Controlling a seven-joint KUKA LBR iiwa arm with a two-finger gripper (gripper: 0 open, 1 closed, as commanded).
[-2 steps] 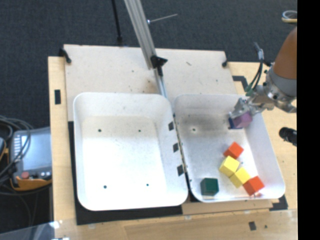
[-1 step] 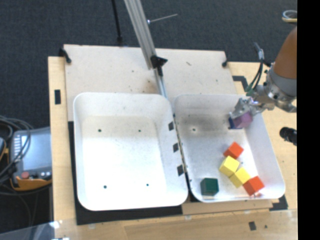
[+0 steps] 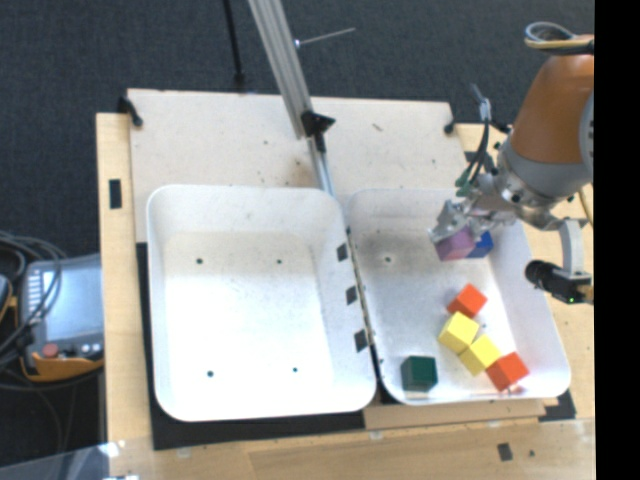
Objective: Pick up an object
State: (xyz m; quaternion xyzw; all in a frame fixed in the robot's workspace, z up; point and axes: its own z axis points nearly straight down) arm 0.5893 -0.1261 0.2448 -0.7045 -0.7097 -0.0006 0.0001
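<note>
I am seeing the gripper (image 3: 458, 230) hanging over the right bin (image 3: 400, 268), purple block (image 3: 456, 245) directly beneath; grip state I cannot tell; I am judging it light, rigid, best pinched across flat sides.

— What lies in the right bin (image 3: 535, 298)?

— A purple block (image 3: 455, 245) and a blue block (image 3: 482, 242), touching, near its far edge under the tool (image 3: 458, 220). An orange cube (image 3: 468, 300), two yellow cubes (image 3: 459, 332) (image 3: 481, 352) and another orange cube (image 3: 507, 370) run diagonally toward the near right corner.

— Anything else?

— A dark green cube (image 3: 419, 372) at the near left corner.
</note>
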